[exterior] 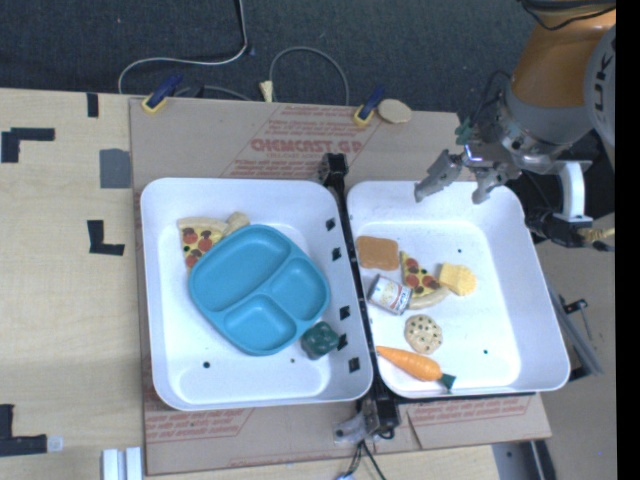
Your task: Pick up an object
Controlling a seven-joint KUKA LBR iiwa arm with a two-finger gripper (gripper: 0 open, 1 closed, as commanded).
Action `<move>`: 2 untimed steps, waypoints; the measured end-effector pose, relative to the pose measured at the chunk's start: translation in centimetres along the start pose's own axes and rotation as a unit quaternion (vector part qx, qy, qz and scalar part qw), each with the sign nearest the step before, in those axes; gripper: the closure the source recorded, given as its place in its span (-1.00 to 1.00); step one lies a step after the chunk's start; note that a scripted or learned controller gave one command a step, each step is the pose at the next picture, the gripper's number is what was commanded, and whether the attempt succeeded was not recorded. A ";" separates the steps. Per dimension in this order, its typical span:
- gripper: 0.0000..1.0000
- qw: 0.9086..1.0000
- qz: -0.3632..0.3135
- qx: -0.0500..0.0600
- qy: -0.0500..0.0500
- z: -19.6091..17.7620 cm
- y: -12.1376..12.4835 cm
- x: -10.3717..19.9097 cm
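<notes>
Currently the hand [461, 177] hangs over the far edge of the right bin [530, 298], its two fingers [433, 183] spread apart with nothing between them. Grey arm [560, 68] enters from the right, orange band above the wrist.

Candidate items all lie nearer the camera than the hand, in the right bin's left half:
- toast [378, 253], closest to the hand, well apart from it, near the bin's left wall
- pizza slice [420, 279], just beside the toast
- cheese wedge [459, 279], right of the pizza slice, close to it
- can [387, 294], on its side, touching or just beside the pizza slice
- cookie [424, 334], nearer the front
- carrot [412, 365], lying along the front wall, green end to the right

Nothing stands between hand and toast; bare bin floor there.

Left bin [165, 298]: blue tray [258, 288] with three compartments, set at a slant across the middle. A second pizza piece [201, 236] sits at its far left corner, partly under the tray rim. A dark green lump [320, 341] rests at the tray's near right corner.

Both bins sit on cardboard [300, 138] on the bench [60, 298]; a tan disc [395, 112] lies at the cardboard's far edge.
</notes>
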State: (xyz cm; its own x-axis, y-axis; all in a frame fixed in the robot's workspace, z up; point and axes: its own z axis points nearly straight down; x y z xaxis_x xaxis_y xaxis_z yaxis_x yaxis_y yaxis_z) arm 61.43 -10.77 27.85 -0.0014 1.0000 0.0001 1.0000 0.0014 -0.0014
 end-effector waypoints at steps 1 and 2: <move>-1.00 1.000 -0.001 0.003 0.000 10.1 4.7 2.4; -1.00 1.000 0.000 0.001 0.000 9.4 2.2 4.3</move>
State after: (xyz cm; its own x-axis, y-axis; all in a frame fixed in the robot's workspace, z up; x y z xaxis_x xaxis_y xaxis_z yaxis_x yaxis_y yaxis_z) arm 63.65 -6.45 18.40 -0.0023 1.0000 0.0000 1.0000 0.0023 -0.0036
